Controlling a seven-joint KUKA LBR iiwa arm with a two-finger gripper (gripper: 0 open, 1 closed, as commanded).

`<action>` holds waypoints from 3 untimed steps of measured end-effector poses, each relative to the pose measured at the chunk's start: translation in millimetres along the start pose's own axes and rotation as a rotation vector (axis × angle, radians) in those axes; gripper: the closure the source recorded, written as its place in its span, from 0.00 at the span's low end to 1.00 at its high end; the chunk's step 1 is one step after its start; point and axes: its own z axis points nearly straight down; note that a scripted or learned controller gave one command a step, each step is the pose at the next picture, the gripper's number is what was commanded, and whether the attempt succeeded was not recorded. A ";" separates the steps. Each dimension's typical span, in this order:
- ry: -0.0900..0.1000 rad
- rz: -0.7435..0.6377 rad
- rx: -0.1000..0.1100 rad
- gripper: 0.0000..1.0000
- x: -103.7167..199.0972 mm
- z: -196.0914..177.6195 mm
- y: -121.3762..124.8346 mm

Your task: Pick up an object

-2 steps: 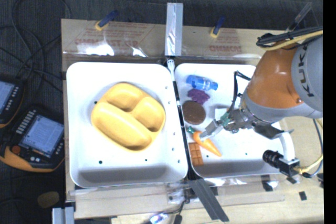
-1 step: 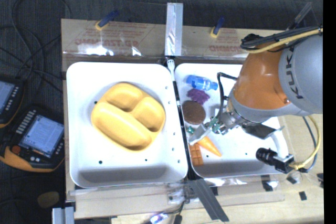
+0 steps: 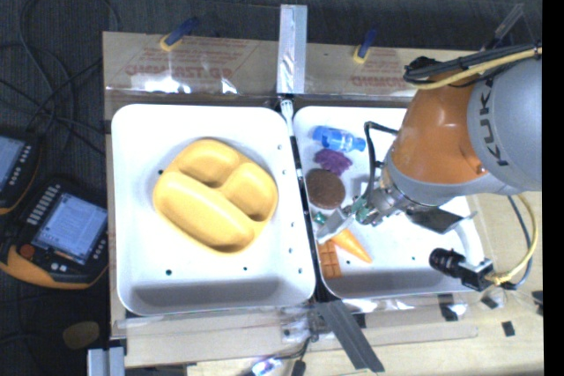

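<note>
My gripper (image 3: 368,210) hangs low over the middle of the right bin (image 3: 414,277), under the orange wrist band. A small green piece (image 3: 360,209) shows right at its tip; whether it sits between the fingers cannot be made out. Just left of the gripper lies a brown round disc (image 3: 324,188). An orange cone (image 3: 354,245) and an orange waffle-like block (image 3: 329,260) lie below and to the left of it. Farther back are a purple bunch (image 3: 333,159) and a blue bottle (image 3: 338,138).
A large yellow bun-shaped object (image 3: 214,193) takes up most of the left bin (image 3: 141,277). A dark flat shape (image 3: 436,217) lies in the right bin beneath the arm. The divider wall (image 3: 300,216) between the bins runs close to the brown disc.
</note>
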 end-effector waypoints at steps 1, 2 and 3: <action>-0.002 -0.103 0.001 0.00 -2.4 0.0 -1.1; -0.004 -0.158 -0.002 0.00 -21.7 -132.9 -8.0; 0.000 -0.238 0.000 0.00 -3.1 0.2 -1.7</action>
